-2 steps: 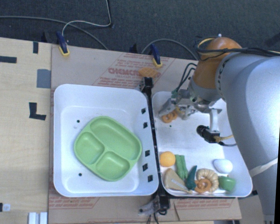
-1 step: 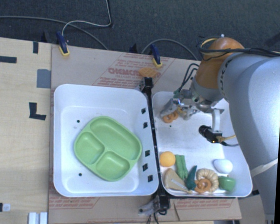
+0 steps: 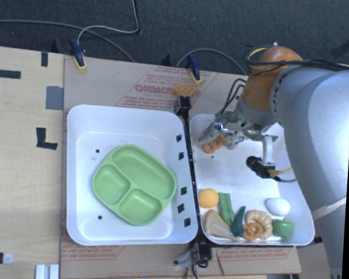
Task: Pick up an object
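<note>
Cardboard (image 3: pixel 166 87) lies under both bins on the wooden counter (image 3: pixel 17 172), printed in red with a word that seems to read "CHEMCRAFT"; the smaller lines below it are too blurred to read. Two blue-and-yellow clamps (image 3: pixel 79 56) pin its far edge.

The left bin (image 3: pixel 80 123) holds a green tray (image 3: pixel 134 184) with three compartments, lying tilted near the middle.

The right bin (image 3: pixel 231 176) holds a small brown piece (image 3: pixel 210 147) near its far left corner. Along its near edge sit an orange ball (image 3: pixel 208 198), a green strip (image 3: pixel 226 206), a tan wedge (image 3: pixel 216 225), a dark green piece (image 3: pixel 239 223), a spiral shell-like toy (image 3: pixel 257 224), a white egg (image 3: pixel 277 206) and a green block (image 3: pixel 283 228).

The arm (image 3: pixel 312 127) reaches in from the right, its orange band (image 3: pixel 268 77) above the wrist. The claw (image 3: pixel 219 133) is low over the far left corner of the right bin, right at the brown piece. Whether its fingers are spread or closed cannot be told, nor whether they grip the piece.
</note>
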`<state>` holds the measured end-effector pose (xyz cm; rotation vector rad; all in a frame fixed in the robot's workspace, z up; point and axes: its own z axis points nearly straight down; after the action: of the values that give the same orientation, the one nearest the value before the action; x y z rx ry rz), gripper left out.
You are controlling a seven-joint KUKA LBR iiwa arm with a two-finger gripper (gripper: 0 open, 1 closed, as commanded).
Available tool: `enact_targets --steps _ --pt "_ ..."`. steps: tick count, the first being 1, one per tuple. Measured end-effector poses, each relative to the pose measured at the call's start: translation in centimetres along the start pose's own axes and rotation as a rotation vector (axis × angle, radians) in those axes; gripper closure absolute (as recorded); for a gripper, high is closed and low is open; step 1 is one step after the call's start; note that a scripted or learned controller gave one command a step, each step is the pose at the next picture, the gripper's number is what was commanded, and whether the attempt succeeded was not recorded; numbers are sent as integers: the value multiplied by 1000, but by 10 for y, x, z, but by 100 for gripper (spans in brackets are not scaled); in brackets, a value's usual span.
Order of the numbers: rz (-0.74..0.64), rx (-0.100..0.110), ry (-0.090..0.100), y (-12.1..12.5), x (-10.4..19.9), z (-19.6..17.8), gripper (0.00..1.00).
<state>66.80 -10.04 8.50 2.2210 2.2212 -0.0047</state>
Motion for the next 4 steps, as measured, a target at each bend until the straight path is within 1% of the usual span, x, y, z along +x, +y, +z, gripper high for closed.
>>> enact_targets --steps 1,2,4 --pt "0 0 0 0 4 0 0" --pt "-1 1 2 0 2 0 0" --pt "-1 1 2 0 2 0 0"
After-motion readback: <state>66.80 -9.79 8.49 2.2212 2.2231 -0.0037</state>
